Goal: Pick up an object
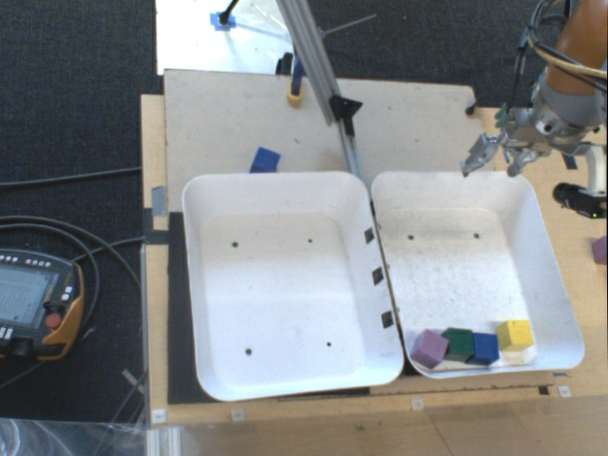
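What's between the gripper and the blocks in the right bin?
Nothing visible. The gripper hangs over the right bin's far rim; the purple, green, blue and yellow blocks sit along its near wall, bare floor between.

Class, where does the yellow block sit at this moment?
The yellow block sits in the right bin, at its near right corner, just right of the blue block.

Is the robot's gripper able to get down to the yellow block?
Probably yes. The gripper hangs over the right bin's far edge, open, with bare floor between it and the yellow block. That block sits against the near wall beside a blue block.
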`<state>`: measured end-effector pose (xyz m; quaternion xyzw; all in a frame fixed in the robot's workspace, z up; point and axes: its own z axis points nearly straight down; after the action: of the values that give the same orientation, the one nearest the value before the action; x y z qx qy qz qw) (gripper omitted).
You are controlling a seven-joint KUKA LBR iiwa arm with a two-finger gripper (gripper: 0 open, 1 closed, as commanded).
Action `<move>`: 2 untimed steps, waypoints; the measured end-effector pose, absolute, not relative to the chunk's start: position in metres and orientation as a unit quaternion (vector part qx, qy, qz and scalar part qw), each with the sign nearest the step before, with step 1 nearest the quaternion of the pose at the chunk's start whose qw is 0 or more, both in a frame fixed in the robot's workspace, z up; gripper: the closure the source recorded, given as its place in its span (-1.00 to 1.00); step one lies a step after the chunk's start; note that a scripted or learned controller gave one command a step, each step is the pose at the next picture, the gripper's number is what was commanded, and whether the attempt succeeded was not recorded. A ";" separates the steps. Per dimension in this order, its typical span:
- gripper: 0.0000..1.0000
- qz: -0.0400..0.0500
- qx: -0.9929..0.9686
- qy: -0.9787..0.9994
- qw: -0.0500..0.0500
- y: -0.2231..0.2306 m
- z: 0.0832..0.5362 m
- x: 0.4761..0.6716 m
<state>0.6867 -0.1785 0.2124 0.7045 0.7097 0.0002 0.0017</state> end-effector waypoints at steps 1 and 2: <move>-1.00 0.000 0.708 0.706 0.000 -0.195 0.250 0.485; 1.00 0.002 0.706 0.708 0.003 -0.193 0.261 0.489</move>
<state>0.4890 -0.1933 0.2613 0.7060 0.7082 0.0017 0.0031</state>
